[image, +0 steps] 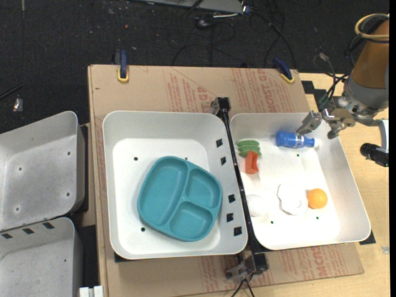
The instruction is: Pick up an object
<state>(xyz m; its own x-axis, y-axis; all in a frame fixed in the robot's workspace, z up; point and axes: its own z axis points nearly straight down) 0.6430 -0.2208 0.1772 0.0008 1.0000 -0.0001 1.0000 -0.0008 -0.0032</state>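
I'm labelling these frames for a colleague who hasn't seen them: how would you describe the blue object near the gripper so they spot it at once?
Look in the right-hand white bin, along its far edge near the gripper. The blue object lies on its side there, right of the green piece and red piece. It is the sole blue thing in that bin.

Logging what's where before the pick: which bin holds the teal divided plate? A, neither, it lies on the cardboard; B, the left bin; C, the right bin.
B: the teal divided plate lies flat inside the left bin, across the divider from the blue bottle and orange ball.
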